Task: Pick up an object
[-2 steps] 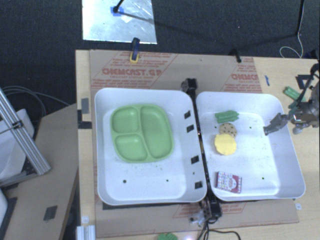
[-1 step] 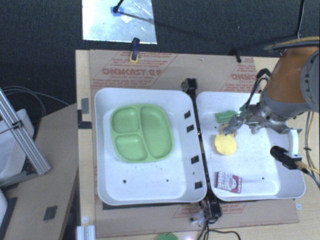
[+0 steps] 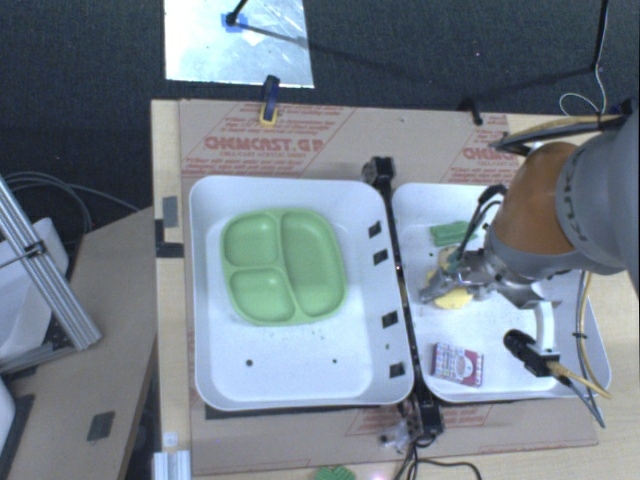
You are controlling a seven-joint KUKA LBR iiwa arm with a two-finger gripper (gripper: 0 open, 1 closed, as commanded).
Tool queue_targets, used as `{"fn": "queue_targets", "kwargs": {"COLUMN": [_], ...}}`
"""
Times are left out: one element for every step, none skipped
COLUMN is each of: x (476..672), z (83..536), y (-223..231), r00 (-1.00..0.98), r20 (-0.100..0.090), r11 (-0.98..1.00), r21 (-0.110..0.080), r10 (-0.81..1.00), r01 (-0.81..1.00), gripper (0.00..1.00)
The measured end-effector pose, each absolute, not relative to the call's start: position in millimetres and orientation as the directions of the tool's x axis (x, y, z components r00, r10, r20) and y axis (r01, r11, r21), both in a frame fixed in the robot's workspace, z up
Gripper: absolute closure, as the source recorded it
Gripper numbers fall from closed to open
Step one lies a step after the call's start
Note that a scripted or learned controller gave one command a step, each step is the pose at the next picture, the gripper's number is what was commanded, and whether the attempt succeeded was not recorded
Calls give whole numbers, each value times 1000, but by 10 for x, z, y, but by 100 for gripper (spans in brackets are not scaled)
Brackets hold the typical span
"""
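On the desk, the left bin (image 3: 215, 268) carries a green divided tray (image 3: 283, 266). Further right, in the right bin (image 3: 425, 208), the hand (image 3: 443, 286) hangs low with a yellow object (image 3: 456, 299) touching its right side; whether it grips cannot be told. A green piece (image 3: 448, 233) lies beyond, a red-and-white packet (image 3: 457, 363) nearer.

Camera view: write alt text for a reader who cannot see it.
A grey robot arm reaches from the right into the right white bin, its tool low over a yellow object, with a green item behind and a small red-and-white box in front. The left white bin holds a green divided tray.
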State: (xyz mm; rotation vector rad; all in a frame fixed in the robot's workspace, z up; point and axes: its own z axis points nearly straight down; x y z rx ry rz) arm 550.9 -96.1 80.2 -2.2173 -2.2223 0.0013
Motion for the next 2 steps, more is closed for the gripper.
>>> {"fn": "queue_targets", "kwargs": {"x": [5528, 5327], "z": [948, 1889], "y": [-977, -193], "r00": [0, -10], "r20": [0, 2], "r11": [0, 10], "r21": [3, 5], "r10": [1000, 1000], "r01": [1000, 1000], "gripper": [100, 100]}}
